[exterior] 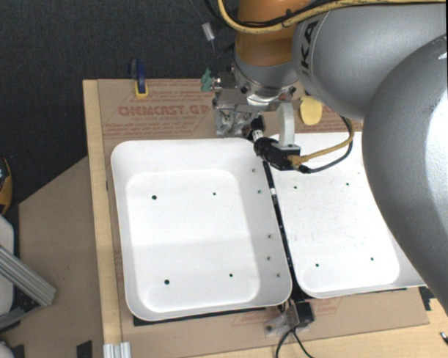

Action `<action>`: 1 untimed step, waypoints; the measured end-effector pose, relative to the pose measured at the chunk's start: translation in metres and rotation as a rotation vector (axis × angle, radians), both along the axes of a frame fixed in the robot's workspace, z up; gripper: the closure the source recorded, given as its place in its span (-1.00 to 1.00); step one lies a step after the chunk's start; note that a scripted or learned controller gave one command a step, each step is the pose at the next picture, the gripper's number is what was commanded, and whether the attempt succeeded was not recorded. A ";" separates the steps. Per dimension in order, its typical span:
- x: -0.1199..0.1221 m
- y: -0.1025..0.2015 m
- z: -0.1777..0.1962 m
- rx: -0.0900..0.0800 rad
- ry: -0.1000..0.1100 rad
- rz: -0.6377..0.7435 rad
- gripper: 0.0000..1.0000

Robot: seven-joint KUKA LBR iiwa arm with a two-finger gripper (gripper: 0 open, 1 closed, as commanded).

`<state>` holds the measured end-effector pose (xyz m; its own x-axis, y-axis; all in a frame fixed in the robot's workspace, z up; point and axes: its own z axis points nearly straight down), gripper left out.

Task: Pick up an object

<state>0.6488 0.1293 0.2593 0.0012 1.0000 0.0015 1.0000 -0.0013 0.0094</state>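
Note:
My gripper (256,126) hangs below the orange band of the arm, over the far rims where the left bin (137,214) and the right bin (345,273) meet. A small pale yellow rounded object (310,111) lies just right of the gripper, at the far edge of the right bin, and the arm partly covers it. I see nothing held in the gripper. The big grey arm hides much of the right bin's far right side.
A black cable fitting (276,154) with a tan cable hangs off the wrist over the divide between the bins. A blue and yellow clamp (139,76) stands on the cardboard board's far edge. Aluminium framing (22,277) lies at the lower left.

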 end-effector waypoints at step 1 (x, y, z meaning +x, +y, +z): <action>0.017 0.103 0.058 0.006 0.000 0.012 1.00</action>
<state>0.6663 0.2324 0.3175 -0.0107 0.9999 0.0071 0.9999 0.0107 0.0098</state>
